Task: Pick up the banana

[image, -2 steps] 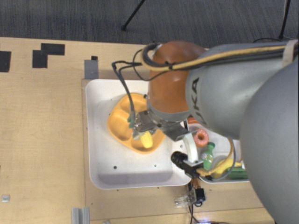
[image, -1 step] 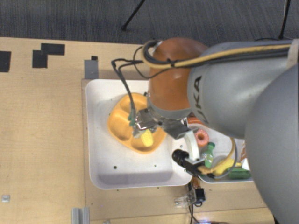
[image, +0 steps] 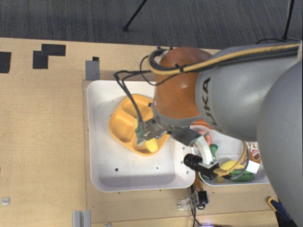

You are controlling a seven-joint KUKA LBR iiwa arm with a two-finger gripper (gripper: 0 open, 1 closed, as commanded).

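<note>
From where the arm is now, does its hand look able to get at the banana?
Probably yes. The hand sits low over the orange bowl in the left bin, right at a yellow piece that may be the banana; nothing lies between them.

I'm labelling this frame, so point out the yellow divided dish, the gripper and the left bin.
yellow divided dish [image: 124,123]: camera view, on its left compartment.
gripper [image: 146,137]: camera view, at its tip above the dish's lower edge.
left bin [image: 102,141]: camera view, on bare white floor left of the dish.
</note>
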